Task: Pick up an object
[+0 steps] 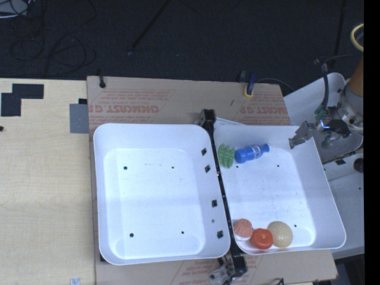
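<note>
Pincer [312,132] at right bin's [329,206] far rim, grip state unreadable. Risk: blue plastic bottle [252,153] touching green ridged object [226,156], likely rolls aside.

Blue bottle [252,153] beside green object [225,156]

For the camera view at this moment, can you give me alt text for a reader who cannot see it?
The tool hangs at the far right edge of the right bin, clear of everything inside. That bin holds a blue bottle beside a green object at the back, and a pink piece, a red tomato and a tan ball clustered in front. The left bin sits alongside.
</note>
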Controlling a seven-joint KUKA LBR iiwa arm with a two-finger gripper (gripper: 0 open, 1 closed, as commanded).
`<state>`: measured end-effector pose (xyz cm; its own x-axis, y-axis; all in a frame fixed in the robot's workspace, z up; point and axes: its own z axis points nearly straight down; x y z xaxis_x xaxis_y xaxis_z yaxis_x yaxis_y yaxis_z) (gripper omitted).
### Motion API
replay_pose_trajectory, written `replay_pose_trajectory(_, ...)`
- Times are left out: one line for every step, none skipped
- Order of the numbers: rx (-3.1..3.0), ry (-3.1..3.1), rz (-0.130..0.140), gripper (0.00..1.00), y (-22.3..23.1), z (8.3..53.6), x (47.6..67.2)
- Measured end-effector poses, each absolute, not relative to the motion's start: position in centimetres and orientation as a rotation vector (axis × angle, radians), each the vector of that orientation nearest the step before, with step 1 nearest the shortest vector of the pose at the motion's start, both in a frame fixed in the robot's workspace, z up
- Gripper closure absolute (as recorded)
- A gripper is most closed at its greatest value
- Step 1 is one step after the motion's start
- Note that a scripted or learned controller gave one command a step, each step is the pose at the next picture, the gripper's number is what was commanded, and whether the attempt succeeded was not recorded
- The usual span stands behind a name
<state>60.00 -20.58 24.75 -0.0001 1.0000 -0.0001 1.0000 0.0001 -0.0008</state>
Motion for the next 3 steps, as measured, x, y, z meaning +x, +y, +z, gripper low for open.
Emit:
replay_pose_trajectory(-2.217, -2.223, 0.003, 0.0, -19.6, 19.3, 64.5)
replay_pose_trajectory(-2.216, -2.227, 0.003, 1.0, -19.7, 20.6, 64.4)
replay_pose_trajectory(-2.218, -2.228, -0.004, 1.0, -14.8, 27.3, 64.5)
